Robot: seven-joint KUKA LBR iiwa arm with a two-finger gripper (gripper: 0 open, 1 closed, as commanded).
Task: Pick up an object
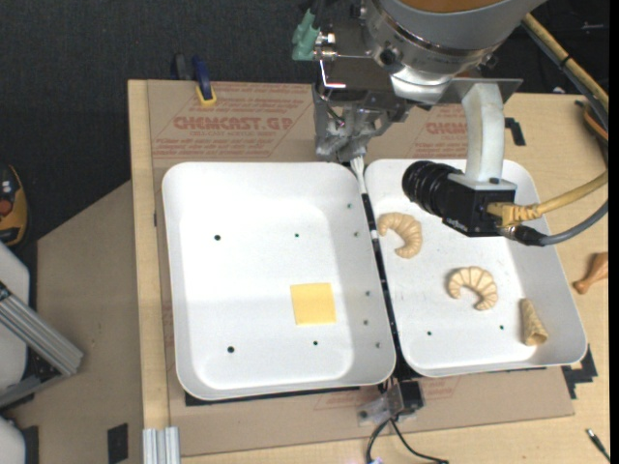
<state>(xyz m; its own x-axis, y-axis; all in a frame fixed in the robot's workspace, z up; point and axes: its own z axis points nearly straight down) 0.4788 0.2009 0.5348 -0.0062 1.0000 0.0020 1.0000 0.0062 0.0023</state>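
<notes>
Two shallow white plastic bins side by side, left bin (193, 259) and right bin (556, 307), meeting at a central seam. Metal two-finger claw (340, 145) hanging at the seam's far end, above both rims; open or closed, cannot tell. Flat yellow square slice (313, 304) lying left of the seam. Nearest pick judged the curved tan croissant (403, 233), just right of the seam, near the claw. Second croissant (473, 287) farther right.
</notes>
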